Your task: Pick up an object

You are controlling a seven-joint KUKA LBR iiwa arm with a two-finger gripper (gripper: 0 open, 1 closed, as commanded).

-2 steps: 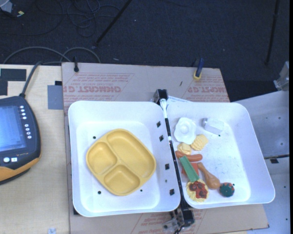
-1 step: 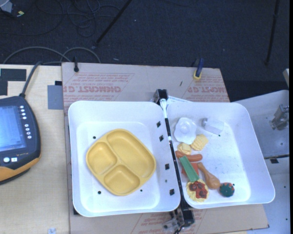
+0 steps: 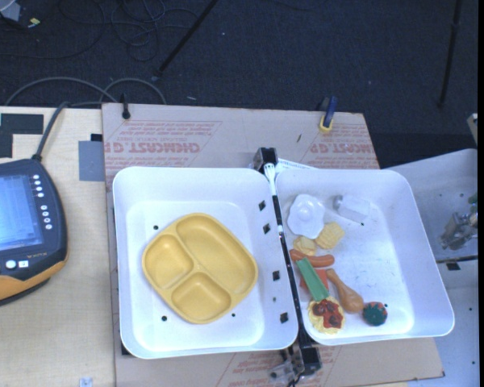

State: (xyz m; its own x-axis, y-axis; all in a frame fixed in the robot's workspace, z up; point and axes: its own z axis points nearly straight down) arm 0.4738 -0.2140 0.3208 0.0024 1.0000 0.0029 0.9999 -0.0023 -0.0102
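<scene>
Risk: toy food (image 3: 323, 285) is clumped against the right bin (image 3: 423, 248) divider, so a grasp may snag neighbours (gripper state: can't tell).

The hand (image 3: 460, 226) looks grey and metallic (too blurred for finer detail).
</scene>
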